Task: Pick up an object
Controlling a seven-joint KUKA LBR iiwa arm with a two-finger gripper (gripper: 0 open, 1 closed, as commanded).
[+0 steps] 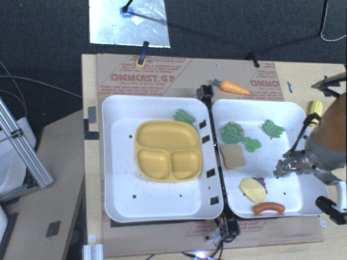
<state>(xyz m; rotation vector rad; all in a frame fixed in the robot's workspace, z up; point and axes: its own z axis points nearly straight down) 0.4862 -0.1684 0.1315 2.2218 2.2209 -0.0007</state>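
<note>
My gripper [283, 168] hangs low over the right bin [295, 112], near its right side, above bare white floor. To its left lie a pale yellow potato-like piece [251, 189] with a purple bit [260, 182] beside it, and a red sausage [268, 208] near the front rim. A tan bread slice [233, 156] sits by the divider. Green leafy pieces [233, 133] [251, 143] [273, 128] lie toward the back. No object shows between the fingers.
The left bin [116, 145] holds a yellow divided plate [167, 150] and a green leaf [184, 116]. A carrot [232, 86] lies on the cardboard behind the bins. A yellow item [314, 109] rests by the right bin's far corner.
</note>
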